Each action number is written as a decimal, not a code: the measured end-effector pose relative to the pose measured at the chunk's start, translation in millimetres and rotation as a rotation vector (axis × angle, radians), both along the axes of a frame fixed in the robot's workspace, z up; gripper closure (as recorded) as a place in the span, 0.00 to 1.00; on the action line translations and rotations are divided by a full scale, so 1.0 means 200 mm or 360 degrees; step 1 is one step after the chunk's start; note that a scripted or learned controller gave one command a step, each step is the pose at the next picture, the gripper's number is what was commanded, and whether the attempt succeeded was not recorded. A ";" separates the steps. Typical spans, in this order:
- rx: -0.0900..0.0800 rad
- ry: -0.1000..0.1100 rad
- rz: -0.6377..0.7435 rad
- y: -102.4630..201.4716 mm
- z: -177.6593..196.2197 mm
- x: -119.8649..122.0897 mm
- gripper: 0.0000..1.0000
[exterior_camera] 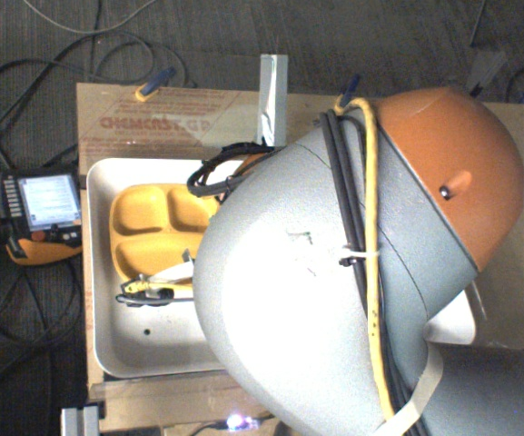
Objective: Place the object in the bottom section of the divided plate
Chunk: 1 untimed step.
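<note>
My overhead camera view. The grey arm, with its orange band at upper right, reaches in from the right and covers most of the frame, including the right part of the left white bin. A yellow cable and black cables run down the arm's body.

In the left bin lies the yellow divided plate; I see two upper sections and a lower one, its right side hidden by the arm. Across the plate's lower edge lies a thin object with yellow, white and black parts, partly over the lower section's rim and partly over the bin floor; I cannot identify it, nor say whether it is the task's object or part of the tool.

The gripper is hidden beneath the arm's bulk, so I cannot tell its state or what it touches.

Left of the bench, on the dark floor, sits a small screen device among loose cables.
</note>
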<state>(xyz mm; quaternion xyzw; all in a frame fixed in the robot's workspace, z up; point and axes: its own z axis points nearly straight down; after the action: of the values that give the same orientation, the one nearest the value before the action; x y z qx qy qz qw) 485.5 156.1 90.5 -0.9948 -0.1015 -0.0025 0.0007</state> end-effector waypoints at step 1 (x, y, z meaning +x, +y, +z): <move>-0.0009 0.0017 0.0417 0.29 0.39 -0.02 1.00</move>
<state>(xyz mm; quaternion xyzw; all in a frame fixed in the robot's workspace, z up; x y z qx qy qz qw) 482.0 214.8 167.8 -0.9730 -0.2307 0.0032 -0.0012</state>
